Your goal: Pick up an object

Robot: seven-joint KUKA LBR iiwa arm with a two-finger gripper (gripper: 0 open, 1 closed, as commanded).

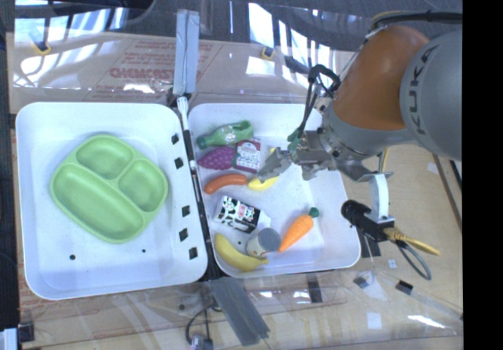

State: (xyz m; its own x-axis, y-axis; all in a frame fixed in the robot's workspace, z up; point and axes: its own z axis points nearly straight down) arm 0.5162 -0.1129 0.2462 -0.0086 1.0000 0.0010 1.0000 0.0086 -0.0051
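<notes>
Around the gripper (pixel 277 167): carrot (pixel 295 232), banana (pixel 236 256), grapes (pixel 218 157).

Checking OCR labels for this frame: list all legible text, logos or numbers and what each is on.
"KU", white letters, partly cut off: on the grey arm.
Red mirrored print on the cardboard sheet behind the bins: too blurred to read.
Label on the small red-and-white carton: too small to read.
Black-and-white cow-pattern carton: no legible text.
</notes>
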